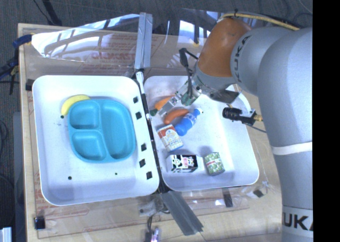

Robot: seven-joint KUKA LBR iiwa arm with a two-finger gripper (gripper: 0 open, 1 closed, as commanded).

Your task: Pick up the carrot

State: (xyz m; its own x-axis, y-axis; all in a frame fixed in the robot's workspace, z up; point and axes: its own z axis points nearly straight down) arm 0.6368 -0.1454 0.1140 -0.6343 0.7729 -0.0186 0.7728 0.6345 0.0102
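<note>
Right bin, upper left: carrot – lying slanted beside an orange-red item
Tool: low over the carrot's right end – grip and opening, cannot tell
Nearby: blue bottle, cow-print carton, green can
Left bin: blue divided tray, banana

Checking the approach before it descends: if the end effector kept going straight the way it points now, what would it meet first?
Probably the carrot. The end effector points down and toward the view's left, with the carrot's orange body just beyond its tip in the right bin. Depth is hard to judge from above, so it might pass slightly beside it.
</note>
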